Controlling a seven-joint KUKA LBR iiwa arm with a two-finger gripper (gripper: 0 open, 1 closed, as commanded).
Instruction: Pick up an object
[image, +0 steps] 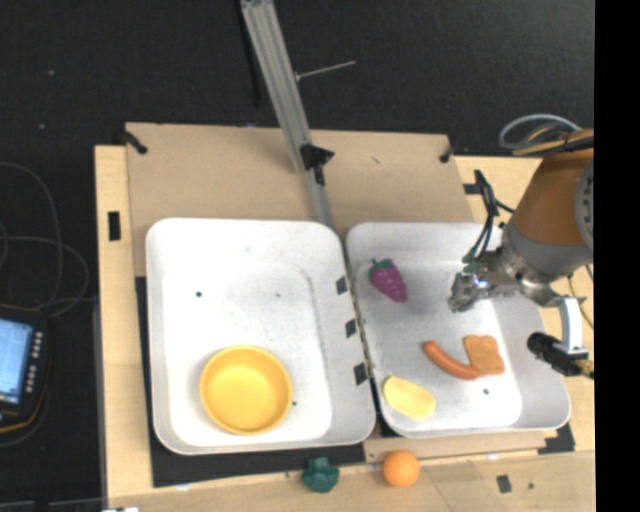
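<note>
My gripper (466, 293) over the right bin (520, 405) — opening I cannot tell — grapes (389, 280) left, carrot (450, 361) below; left bin (180, 250) holds a bowl (246, 389).

White bins (250, 250) w/ yellow bowl (246, 389), purple grapes (389, 280), orange carrot (450, 361), pale-yellow piece (409, 398); orange ball (400, 468) & green toy (320, 475) on tan bench (220, 175).

A robotics lab; 2 white bins (250, 240) sit on a plywood bench (250, 160) left of the gripper (463, 293); black floor, cables and a teach pendant (15, 365) far left.
</note>
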